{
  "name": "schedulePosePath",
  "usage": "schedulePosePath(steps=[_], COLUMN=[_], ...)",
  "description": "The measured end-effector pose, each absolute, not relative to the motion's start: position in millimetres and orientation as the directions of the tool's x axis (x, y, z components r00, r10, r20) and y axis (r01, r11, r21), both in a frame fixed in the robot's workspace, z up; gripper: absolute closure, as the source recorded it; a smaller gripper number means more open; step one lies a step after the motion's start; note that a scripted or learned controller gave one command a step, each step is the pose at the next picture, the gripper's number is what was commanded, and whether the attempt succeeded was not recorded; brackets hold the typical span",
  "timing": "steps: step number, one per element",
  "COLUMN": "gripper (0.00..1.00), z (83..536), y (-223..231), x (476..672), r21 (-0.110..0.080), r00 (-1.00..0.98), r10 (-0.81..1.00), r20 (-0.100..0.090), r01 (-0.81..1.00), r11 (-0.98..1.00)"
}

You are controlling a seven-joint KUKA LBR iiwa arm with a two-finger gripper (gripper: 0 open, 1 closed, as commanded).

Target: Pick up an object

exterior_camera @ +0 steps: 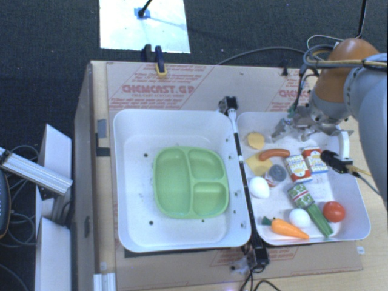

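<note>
A pale green divided tray [191, 182] lies in the white left bin [130, 138]. The white right bin [357, 220] holds an orange carrot [290, 228], a red tomato [334, 211], two white eggs [259, 187], and a red-brown sausage [274, 154]. The worktop [182, 86] is tan with red lettering.

Bright, even light (slightly soft)

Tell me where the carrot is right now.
The carrot lies in the right bin, near its front edge in the camera view, just below a white egg and left of the tomato.
</note>
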State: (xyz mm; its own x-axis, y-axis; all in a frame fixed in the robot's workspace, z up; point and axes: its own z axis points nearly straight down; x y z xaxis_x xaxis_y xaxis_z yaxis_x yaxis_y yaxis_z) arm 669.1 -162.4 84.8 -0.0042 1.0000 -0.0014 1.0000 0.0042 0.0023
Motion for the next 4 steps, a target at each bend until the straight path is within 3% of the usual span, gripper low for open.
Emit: schedulePosePath(steps=[1,2,4], gripper=[0.00,0.00,0.00], z=[85.2,84.4,84.4], y=[-172.7,-136.0,-113.8], x=[669.2,669.1,668.9], r21=[0.003,0.002,0.001], r00=[-0.002,-0.005,-0.006], r10=[1.000,1.000,1.000], r20=[-0.002,0.000,0.000], r01=[1.000,1.000,1.000], r11=[0.002,0.005,0.006])
